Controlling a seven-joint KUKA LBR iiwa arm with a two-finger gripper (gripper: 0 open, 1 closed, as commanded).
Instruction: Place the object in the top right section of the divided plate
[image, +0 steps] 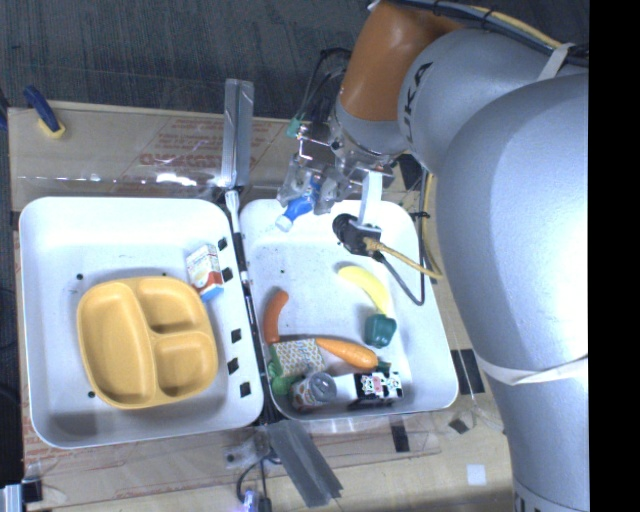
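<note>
The yellow divided plate (110, 345) lies in the left bin (50, 240), its top right section (172, 303) bare. My gripper (308, 200) hangs over the far left corner of the right bin (425, 300). It is shut on a small blue and white object (295, 211), which juts down-left from the fingertips at a tilt, above the bin's rim.
A small red and white carton (205, 268) sits just off the plate's far right edge. The right bin holds a banana (365, 286), teal pepper (380, 329), carrot (346, 351), sausage (275, 313), a can (321, 388) and a black and white item (376, 386). A metal divider (238, 130) runs between the bins.
</note>
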